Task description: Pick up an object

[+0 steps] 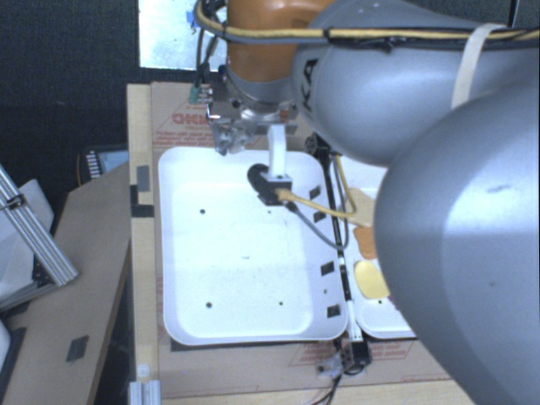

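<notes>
My gripper [228, 142] hangs over the far edge of the left white bin [245, 327], under the orange band of the wrist. In the right bin [384, 327], mostly covered by the grey arm, lie a yellow rounded object [371, 279], an orange object [365, 241] and a tan piece [361, 207]. These lie well to the right of the gripper, across the divider between the bins.
The grey arm covers most of the right bin and the upper right of the view. Brown cardboard [173, 129] lines the bench around the bins. An aluminium rail [34, 234] leans at the left, off the bench.
</notes>
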You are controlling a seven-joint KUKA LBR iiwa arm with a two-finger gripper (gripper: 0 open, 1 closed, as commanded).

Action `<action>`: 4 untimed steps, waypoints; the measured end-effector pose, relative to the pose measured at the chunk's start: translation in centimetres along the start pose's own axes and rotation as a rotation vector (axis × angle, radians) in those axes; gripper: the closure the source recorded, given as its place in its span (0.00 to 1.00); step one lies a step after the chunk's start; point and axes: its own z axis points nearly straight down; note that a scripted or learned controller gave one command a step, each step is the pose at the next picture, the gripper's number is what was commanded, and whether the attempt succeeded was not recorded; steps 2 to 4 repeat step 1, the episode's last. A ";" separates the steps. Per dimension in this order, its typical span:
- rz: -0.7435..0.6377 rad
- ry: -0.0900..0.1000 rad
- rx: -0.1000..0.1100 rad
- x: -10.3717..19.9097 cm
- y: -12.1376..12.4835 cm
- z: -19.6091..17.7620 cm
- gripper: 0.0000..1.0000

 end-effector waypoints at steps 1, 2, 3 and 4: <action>-0.002 0.000 0.012 -1.3 -5.2 -12.5 1.00; -0.002 0.000 0.012 -1.3 -5.2 -12.5 1.00; -0.002 0.000 0.012 -1.3 -5.2 -12.5 1.00; -0.002 0.000 0.012 -1.3 -5.2 -12.5 1.00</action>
